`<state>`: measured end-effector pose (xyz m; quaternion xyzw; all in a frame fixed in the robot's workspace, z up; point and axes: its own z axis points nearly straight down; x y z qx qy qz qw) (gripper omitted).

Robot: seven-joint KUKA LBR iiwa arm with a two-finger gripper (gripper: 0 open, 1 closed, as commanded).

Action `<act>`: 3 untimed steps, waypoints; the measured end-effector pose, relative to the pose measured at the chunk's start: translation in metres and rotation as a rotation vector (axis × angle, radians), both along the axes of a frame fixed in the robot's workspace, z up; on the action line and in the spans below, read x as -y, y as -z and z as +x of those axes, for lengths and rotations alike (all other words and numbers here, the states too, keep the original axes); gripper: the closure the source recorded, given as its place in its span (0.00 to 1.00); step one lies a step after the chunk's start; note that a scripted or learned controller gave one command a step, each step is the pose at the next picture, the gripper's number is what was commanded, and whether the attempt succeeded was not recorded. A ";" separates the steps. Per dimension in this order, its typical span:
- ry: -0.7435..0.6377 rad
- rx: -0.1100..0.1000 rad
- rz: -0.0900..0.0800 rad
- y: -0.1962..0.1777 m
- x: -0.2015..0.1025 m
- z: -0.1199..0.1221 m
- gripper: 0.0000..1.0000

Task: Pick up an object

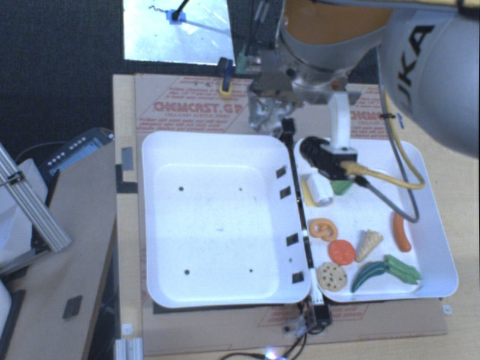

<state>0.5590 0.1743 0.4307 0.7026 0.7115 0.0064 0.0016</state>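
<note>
The gripper (274, 120) hangs over the back rims of the two white bins, about where the left bin (217, 145) and the right bin (439, 265) meet. The view is too cluttered there to tell whether it is open or closed, and nothing can be seen held in it.

All the loose things lie in the right bin, forward of the gripper and off to the view's right.

- Nearest the gripper is one short white cylinder (319, 190), with one small green piece (343, 188) just beside it on its far side from the gripper.
- Further forward lies one pretzel (323, 229), and next to it one flat red disc (342, 252).
- One round speckled cookie (331, 277) sits beyond the disc, near the front rim.
- One pale cone (368, 244) is tilted just right of the disc.
- One orange sausage (402, 232) lies apart from the rest, towards the bin's right wall.
- Farthest from the gripper are two green vegetables, touching: one dark curved pod (367, 276) and one lighter green piece (403, 271).

That makes nine things, all well apart from the gripper. Both bins rest on a cardboard sheet (195, 105) on the table (90, 223).
</note>
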 end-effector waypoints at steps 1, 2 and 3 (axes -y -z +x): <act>0.013 -0.013 -0.008 0.051 0.016 0.009 1.00; 0.013 -0.012 -0.008 0.079 0.023 0.032 1.00; 0.014 -0.007 -0.008 0.073 0.045 0.078 1.00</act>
